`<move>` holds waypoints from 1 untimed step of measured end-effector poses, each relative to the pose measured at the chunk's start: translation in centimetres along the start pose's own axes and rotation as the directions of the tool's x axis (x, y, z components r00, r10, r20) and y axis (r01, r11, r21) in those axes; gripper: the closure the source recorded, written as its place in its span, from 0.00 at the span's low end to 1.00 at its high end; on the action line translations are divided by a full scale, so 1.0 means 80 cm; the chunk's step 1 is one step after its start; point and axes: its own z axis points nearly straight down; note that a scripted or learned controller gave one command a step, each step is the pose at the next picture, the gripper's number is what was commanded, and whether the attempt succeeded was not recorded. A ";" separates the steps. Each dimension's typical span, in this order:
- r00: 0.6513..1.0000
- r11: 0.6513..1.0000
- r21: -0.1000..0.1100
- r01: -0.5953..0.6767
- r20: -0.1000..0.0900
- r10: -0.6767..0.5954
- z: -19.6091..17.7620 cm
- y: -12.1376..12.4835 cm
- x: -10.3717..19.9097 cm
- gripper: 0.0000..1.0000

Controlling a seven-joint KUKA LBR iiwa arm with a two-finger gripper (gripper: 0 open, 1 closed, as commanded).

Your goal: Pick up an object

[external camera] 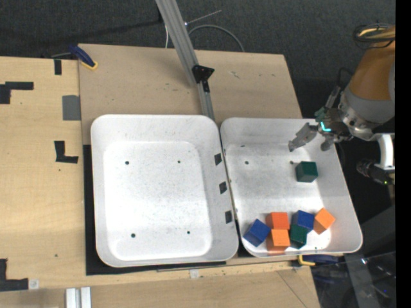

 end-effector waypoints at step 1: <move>1.000 1.000 -0.004 0.001 0.002 -0.001 -0.003 0.001 0.000 0.00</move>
